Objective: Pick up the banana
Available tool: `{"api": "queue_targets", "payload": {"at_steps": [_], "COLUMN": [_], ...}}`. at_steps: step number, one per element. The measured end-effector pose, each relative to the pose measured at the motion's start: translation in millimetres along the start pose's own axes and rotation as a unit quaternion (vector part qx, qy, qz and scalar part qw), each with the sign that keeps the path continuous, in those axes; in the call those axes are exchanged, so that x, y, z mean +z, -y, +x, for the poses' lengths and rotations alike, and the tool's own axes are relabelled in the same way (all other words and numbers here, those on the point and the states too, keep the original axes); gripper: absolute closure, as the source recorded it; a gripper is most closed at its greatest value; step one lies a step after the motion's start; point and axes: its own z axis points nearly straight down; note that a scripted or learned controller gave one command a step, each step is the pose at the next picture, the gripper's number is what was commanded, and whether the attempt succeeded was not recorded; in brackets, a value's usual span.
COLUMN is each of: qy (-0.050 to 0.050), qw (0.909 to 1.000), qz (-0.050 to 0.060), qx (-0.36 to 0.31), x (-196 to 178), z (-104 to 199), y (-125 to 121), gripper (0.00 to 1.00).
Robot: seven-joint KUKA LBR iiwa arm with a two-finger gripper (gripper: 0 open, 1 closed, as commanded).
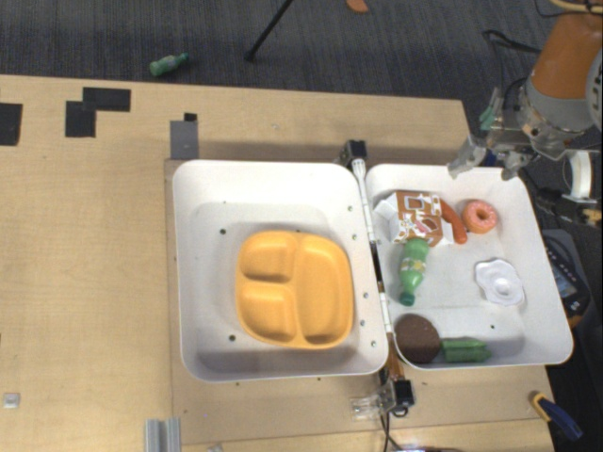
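End effector [488, 161] over right bin [528, 342] far rim | fingers spread, holding nothing | bare floor beside donut [481, 217]

Even, soft overhead light, faint shadows inside the white bins [193, 281], mild glare there, slightly soft focus throughout.

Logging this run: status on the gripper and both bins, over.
Gripper open, nothing held, at right bin far edge. Donut, sausage, green bottle nearest it. Yellow divided plate in left bin.

Smooth white plastic bins [203, 252] sit on a matt wooden bench [85, 281]; yellow tray [292, 288] looks plastic.
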Motion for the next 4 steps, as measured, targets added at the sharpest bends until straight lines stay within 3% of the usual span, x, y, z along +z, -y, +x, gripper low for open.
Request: {"api": "queue_targets", "payload": {"at_steps": [1, 2, 3, 4], "qy": [0.000, 0.000, -0.001, 0.000], "qw": [0.9880, 0.9874, 0.9988, 0.9961], "qz": [0.000, -0.002, 0.000, -0.002], "qx": [-0.155, -0.158, -0.048, -0.088], "x": [51.9, 132.2, 34.0, -56.7], "z": [47.8, 63.0, 113.8, 135.5], "y": [33.5, 97.9, 166.9, 71.7], "gripper": [0.00, 0.00, 0.00, 0.00]}}
